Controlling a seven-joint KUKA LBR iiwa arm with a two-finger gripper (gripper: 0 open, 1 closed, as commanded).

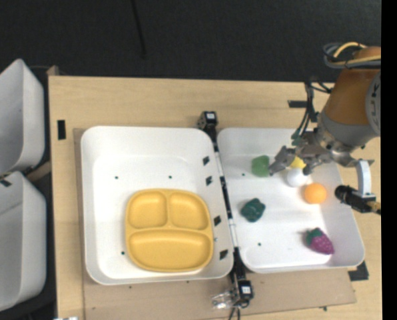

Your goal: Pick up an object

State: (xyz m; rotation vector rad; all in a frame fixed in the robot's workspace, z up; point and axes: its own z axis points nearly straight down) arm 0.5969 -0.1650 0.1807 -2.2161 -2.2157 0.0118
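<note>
**Arm low in the right bin, nothing lifted yet**

Nearest to us, in the left bin (98, 179), lies a yellow divided plate (168, 230). In the right bin (278, 262) we see a purple toy (320, 241) at the near corner, then a dark green toy (253, 209) and an orange ball (314, 193). Farther back are a light green toy (260, 165) and a small white-and-yellow toy (296, 175), which sits directly under the gripper (293, 160).

We judge the main risk to be a bad grasp: the small toy is round and close to the orange ball, so the jaws may push it aside or close beside it.

The jaws seem somewhat spread above the white-and-yellow toy, possibly touching it, but we cannot tell this with certainty. Nothing is visibly pinched between them.
</note>
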